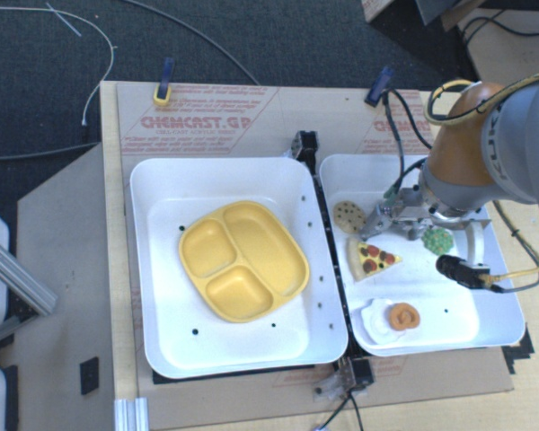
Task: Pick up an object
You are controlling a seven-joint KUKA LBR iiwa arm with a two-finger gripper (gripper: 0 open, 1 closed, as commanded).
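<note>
In the right bin (494, 330) a pizza slice (375, 259), a cookie (348, 215), a green piece (438, 239) and a doughnut (403, 316) are seen; the gripper (404, 215) is lowered among them, its grip impossible to make out. A yellow tray (242, 259) is held by the left bin (162, 241).

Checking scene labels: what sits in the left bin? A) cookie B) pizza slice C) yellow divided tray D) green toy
C: the yellow divided tray lies alone in the left bin; the pizza slice, cookie and green toy are all in the right bin.
</note>
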